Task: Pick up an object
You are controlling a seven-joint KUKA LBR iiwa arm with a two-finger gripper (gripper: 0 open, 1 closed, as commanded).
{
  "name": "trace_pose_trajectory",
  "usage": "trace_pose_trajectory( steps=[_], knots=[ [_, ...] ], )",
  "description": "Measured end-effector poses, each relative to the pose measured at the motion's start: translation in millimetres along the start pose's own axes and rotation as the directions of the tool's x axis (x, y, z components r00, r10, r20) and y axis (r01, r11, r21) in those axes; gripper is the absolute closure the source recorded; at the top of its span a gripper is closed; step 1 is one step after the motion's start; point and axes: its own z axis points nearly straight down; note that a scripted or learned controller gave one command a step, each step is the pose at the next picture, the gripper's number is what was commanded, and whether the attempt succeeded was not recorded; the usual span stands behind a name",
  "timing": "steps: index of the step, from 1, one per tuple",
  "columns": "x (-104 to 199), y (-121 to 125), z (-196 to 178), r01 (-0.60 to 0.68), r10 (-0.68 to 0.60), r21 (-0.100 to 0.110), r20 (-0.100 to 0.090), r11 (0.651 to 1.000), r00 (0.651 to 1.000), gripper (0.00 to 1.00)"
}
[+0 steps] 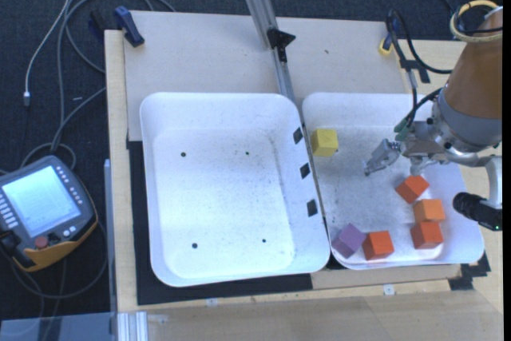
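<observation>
Over the right bin [351, 104], jaws [382, 160] state unclear, touching no block

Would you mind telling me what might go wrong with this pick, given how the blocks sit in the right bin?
1. The claw hangs over bare floor between the yellow cube and the orange blocks, so a straight descent may grab nothing.
2. The orange blocks cluster closely near the right white bin's front rim; a finger could land on a neighbour or push one against the wall.

The hand [383, 158] hovers over the right bin [351, 109], between yellow block [324, 142] and orange blocks [413, 188].
</observation>
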Motion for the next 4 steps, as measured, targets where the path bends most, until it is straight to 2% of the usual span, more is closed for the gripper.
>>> trace_pose_trajectory(
  steps=[1,2,3,4],
  knots=[
    [-54,26,-88,-0.003,0.003,-0.011,0.006,1.000,1.000,0.00],
    [-106,-2,-7,-0.007,0.007,0.009,0.000,1.000,1.000,0.00],
    [-120,19,143,-0.001,0.001,0.008,-0.002,1.000,1.000,0.00],
    [-120,22,128,0.000,0.000,-0.001,0.000,1.000,1.000,1.00]
  ],
)
